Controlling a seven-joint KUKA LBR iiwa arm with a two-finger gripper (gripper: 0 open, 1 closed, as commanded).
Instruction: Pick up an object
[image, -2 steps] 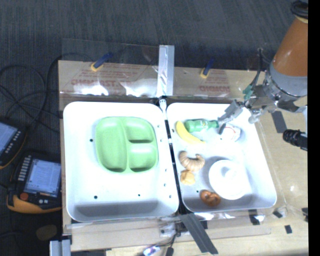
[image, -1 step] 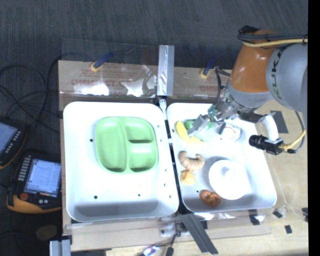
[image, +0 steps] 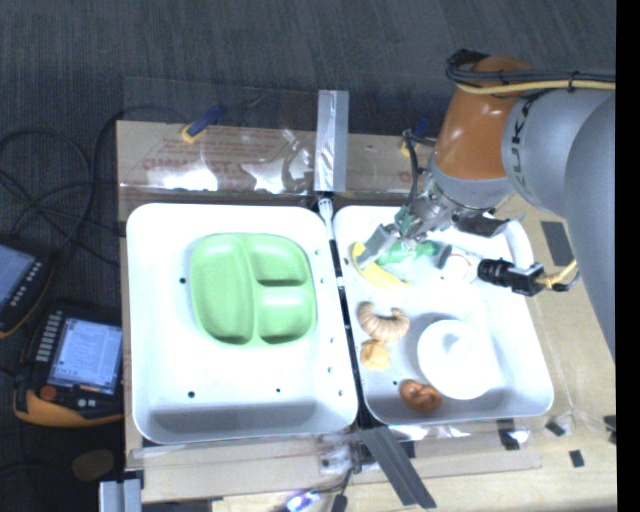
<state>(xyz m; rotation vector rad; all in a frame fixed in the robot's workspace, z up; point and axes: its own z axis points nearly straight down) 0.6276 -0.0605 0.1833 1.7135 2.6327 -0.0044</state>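
Camera view, from above at a slant.

Gripper (image: 398, 245) sits low in the rear left part of the right bin (image: 520, 330). The arm (image: 560, 130) comes in over the bin's rear right corner.

Edges: the bin's rear wall is just behind the gripper. The ridge between the two bins (image: 338, 300) is near on its left.

Open room: bare white floor to the gripper's right, and a narrower strip in front of it before the next items begin. The left bin (image: 150, 330) lies past the ridge, well apart.

Gripper opening: cannot tell. The wrist and body cover it from this angle.

Task's thing: yellow object (image: 378, 272), curved, lying flat on the bin floor. It is just in front of the gripper tip and slightly to its left, very close. Whether they touch or a small gap remains, cannot tell. A teal-green object (image: 412, 252) is right at the tip, partly under it, against the yellow one's rear edge. Held or merely lying there, cannot tell.

Around:
- Tan curled object (image: 384, 320), further in front of the gripper, apart from the yellow one.
- Small tan lump (image: 375, 352), just in front of the curled one, nearly touching it.
- White round dish (image: 457, 360), front right of the gripper, well apart, taking up much of the front floor.
- Reddish-brown object (image: 422, 396), at the dish's front left edge, near the front wall.
- Green divided tray (image: 252, 285), in the middle of the left bin, beyond the ridge.

In the way: the ridge hems the yellow object on its left, and the teal-green object crowds it at the rear.
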